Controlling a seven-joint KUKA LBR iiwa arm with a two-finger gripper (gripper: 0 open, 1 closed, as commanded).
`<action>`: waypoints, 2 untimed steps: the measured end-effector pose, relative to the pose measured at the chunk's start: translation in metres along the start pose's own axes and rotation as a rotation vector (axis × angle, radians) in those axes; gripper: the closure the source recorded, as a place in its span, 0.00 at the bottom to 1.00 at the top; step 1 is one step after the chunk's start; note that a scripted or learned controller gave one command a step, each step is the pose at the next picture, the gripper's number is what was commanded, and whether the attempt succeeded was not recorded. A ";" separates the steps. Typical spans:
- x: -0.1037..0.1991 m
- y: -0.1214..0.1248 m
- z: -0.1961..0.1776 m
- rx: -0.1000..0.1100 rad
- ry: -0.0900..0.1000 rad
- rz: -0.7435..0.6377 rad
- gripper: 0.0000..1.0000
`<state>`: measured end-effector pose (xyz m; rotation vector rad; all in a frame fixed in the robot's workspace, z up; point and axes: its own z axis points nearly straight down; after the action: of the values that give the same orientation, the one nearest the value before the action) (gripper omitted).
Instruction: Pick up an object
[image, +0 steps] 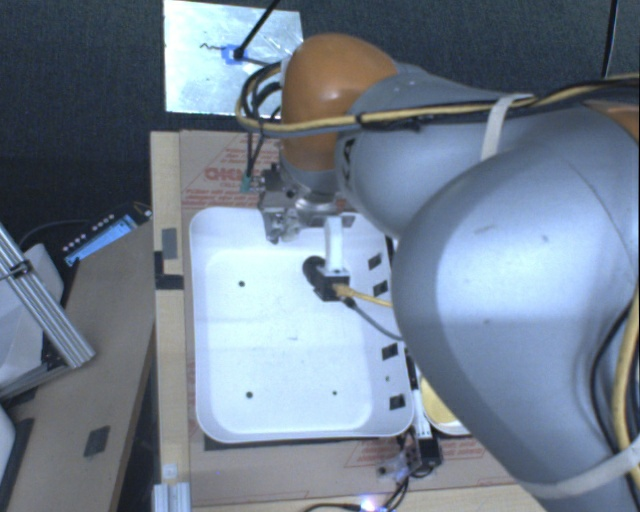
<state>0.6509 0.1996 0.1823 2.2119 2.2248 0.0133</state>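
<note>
Tool (282, 228) hangs over the far edge of the left bin (280, 370), near the far-left corner, pointing down. It's close to the bin floor, but contact can't be judged from this angle. Tool state: can't tell, too small and partly shadowed by the wrist.

Arm (500, 250) comes in from view's right and is v. large in the foreground. Its orange band (335, 85) sits just above the wrist.

Left bin floor is white w/ four small dark dots (242, 284), approx. one toward each corner. Several black tape tabs (390, 352) run along its right rim.

Object: can't tell where it lies. The arm covers nearly all of the right bin (445, 420), of which just a pale sliver of corner peeks out below the arm.

Bin rests on a brown cardboard sheet (215, 170) w/ red print, which lies on the desk (100, 380). A silver foil sheet (230, 55) lies beyond the cardboard at the far side. At view's left are an aluminium rail (45, 310), tilted, and a dark device w/ a blue strip (100, 235), both well apart from the bin.
</note>
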 end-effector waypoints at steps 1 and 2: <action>0.037 0.019 -0.016 0.003 0.000 -0.001 1.00; 0.035 -0.019 -0.068 0.007 -0.001 0.001 1.00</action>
<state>0.6316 0.2346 0.2503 2.2160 2.2270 0.0049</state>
